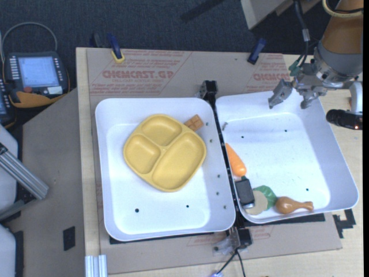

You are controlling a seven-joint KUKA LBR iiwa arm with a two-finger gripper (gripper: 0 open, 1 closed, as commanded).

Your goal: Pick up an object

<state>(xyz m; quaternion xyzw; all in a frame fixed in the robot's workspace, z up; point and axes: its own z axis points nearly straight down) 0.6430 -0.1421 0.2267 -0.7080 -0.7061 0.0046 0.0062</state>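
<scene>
light: bright, even | shadows: soft | focus: sharp | glare: mild on bins point(340, 172)

**Colours you see on the bench**

You see two white bins point(115, 212), a yellow divided plate point(165, 152), an orange carrot point(235, 160), a black block point(244, 191), a green piece point(268, 191), a brown drumstick point(292, 204), and a tan wooden block point(194, 122).

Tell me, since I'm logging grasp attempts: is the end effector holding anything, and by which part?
Nothing is held. The end effector hangs open over the right bin's far edge, with nothing between its fingers; the carrot and drumstick lie in the bin.
</scene>
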